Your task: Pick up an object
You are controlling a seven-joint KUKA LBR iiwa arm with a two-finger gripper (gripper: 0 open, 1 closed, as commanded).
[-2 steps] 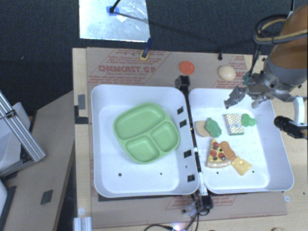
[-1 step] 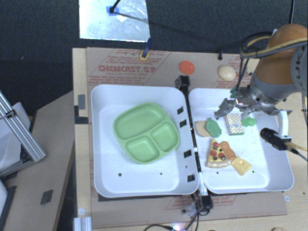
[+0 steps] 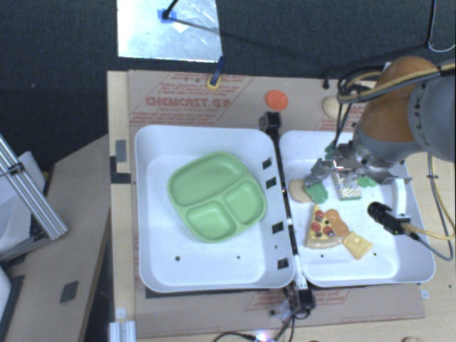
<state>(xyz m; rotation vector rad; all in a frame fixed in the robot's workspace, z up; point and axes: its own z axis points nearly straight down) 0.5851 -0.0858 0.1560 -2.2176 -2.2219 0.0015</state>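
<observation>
My gripper (image 3: 332, 182) hangs low over the back of the right bin (image 3: 413, 262), its two fingers spread open. A small green piece (image 3: 315, 192) lies right under the left fingertip (image 3: 318, 171), not between the fingers. The perforated right finger (image 3: 348, 188) stands apart, with another green bit (image 3: 367, 182) just behind it. A tan round piece (image 3: 297, 189) rests at the bin's left wall. A toy pizza slice (image 3: 325, 228) and a yellow cheese wedge (image 3: 358, 245) lie nearer the front.
The left bin (image 3: 153, 262) holds a pale green divided plate (image 3: 216, 196). An orange disc (image 3: 276, 100) and a tan object (image 3: 330, 107) sit on the cardboard behind the bins. A black divider (image 3: 281, 191) runs between the bins.
</observation>
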